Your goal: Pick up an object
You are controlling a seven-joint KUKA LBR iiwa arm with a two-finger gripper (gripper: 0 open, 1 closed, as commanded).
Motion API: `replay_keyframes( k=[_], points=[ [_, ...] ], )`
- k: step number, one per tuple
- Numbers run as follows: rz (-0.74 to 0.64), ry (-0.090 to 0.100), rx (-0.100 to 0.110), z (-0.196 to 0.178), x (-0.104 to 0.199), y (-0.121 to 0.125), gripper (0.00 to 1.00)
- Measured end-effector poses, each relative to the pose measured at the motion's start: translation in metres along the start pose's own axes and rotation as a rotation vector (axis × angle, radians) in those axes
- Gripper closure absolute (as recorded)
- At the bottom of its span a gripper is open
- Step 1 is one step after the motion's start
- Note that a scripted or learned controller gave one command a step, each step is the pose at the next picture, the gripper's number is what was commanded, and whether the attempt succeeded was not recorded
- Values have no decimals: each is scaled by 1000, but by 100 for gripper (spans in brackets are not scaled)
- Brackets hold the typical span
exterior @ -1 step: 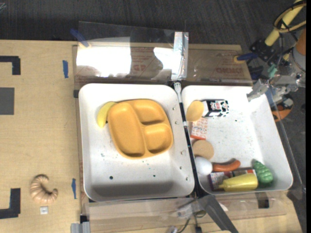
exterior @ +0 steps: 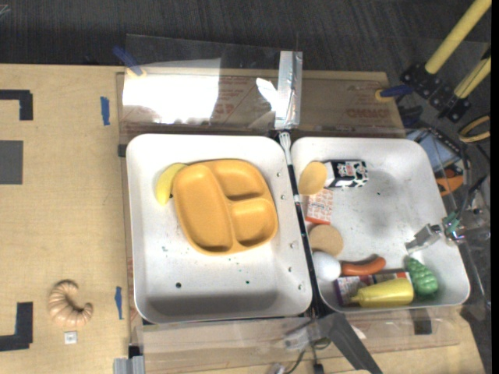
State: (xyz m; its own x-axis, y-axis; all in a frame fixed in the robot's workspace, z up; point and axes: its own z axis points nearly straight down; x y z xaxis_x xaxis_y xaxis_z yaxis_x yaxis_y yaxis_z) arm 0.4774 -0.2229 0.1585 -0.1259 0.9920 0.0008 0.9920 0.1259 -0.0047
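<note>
The right bin (exterior: 390, 201) holds several small items. A tan round piece (exterior: 313, 177) and a black-and-white carton (exterior: 347, 172) lie at its back left. A red-and-white packet (exterior: 319, 206), a brown disc (exterior: 326, 240) and a white egg (exterior: 325, 268) run down its left side. A red sausage (exterior: 363, 266), a yellow bottle (exterior: 383, 292) on a purple box (exterior: 347, 289) and a green piece (exterior: 423, 278) lie along the front. My gripper (exterior: 433, 235) pokes in low over the bin's right side, just above the green piece, with nothing seen in it.
The left bin (exterior: 148, 209) holds an orange divided tray (exterior: 224, 205) with a yellow banana (exterior: 165, 182) tucked at its left. A croissant toy (exterior: 70, 302) lies on the wooden bench at the front left. Clear plastic sheeting (exterior: 210, 92) stands behind the bins.
</note>
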Motion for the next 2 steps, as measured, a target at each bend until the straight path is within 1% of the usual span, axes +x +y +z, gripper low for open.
replay_keyframes(
  k=[1, 2],
  points=[
    [-219, -6, -10, -67, -1, 3, 0],
    [-210, -4, -9, 50, 30, 8, 0]
  ],
)
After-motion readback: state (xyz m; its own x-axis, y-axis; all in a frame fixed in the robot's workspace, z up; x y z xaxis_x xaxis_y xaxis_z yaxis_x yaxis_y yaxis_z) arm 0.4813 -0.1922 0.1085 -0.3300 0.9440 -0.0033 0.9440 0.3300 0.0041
